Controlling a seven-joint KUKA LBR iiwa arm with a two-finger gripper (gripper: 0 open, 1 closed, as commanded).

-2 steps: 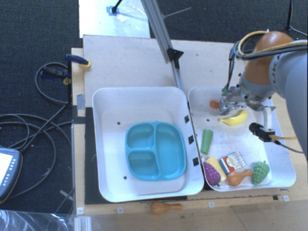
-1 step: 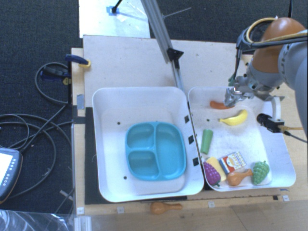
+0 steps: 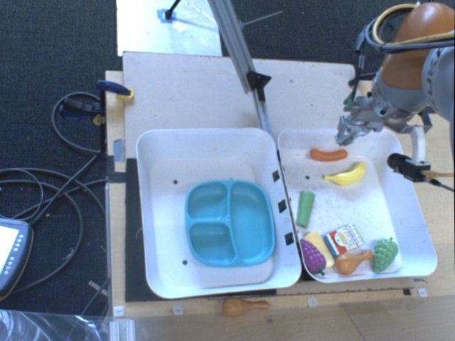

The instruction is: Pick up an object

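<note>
Orange sausage [image 3: 328, 155] lies left-right, seemingly.

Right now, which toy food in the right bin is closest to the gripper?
The orange-red sausage, lying just below the gripper at the bin's far end. The banana sits one step further; the grapes, box and drumstick cluster at the near edge.

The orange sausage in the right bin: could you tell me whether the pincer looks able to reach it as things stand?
Probably yes. The pincer hovers just above the orange sausage, which lies apart from the banana, with nothing over it.
</note>
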